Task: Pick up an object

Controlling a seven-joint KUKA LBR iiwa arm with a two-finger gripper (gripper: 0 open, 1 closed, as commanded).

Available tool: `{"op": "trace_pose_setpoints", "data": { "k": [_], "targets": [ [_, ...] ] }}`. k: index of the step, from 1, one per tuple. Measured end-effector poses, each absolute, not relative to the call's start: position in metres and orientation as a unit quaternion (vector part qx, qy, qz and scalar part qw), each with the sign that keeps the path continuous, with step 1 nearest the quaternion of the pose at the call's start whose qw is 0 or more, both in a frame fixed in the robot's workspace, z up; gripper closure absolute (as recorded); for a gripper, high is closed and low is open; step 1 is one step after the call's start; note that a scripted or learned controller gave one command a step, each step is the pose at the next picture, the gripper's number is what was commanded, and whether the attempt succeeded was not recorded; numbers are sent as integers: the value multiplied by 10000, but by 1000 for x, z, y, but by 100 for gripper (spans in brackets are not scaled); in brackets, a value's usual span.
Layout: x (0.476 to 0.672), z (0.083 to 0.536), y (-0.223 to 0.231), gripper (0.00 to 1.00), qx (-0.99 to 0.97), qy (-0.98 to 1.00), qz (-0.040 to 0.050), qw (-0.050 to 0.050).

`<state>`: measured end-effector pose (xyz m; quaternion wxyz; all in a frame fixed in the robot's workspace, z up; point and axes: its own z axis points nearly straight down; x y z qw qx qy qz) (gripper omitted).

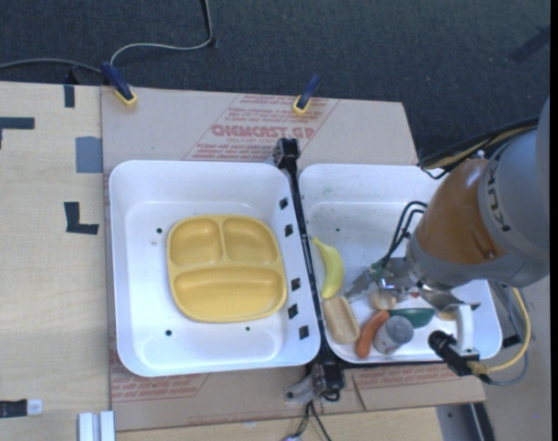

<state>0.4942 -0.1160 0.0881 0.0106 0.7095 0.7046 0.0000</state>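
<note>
Landmark: black divider strip (pixel 295 246) between the two shallow white plastic bins.
Left bin (pixel 136 274): left of the divider; holds a yellow three-compartment plastic tray (pixel 226 267), lying flat near the bin's middle.
Right bin (pixel 352 196): right of the divider; holds the small items.
Banana: yellow curved toy banana (pixel 331 266), just right of the divider, lengthwise along it.
Hot dog: tan bun-shaped toy (pixel 340 319), right of the divider, below the banana.
Carrot: orange-red elongated piece (pixel 370 333), right of the bun, tilted.
Grey item: round grey object (pixel 393 333), touching the carrot's right side.
Arm: grey-and-orange arm (pixel 472 223), well right of the divider.
Gripper (pixel 381 288): low over the item cluster; finger state cannot be told.
</note>
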Motion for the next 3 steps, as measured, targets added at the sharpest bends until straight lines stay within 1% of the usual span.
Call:
{"op": "trace_pose_setpoints", "data": {
  "k": [1, 2, 3],
  "targets": [
    [494, 96, -111, 100, 7077, 7065, 6, 45],
    [484, 184, -29, 100, 7062, 7080, 0, -8],
    [495, 244, 23, 100, 7063, 7079, -3, -6]
  ]
}}
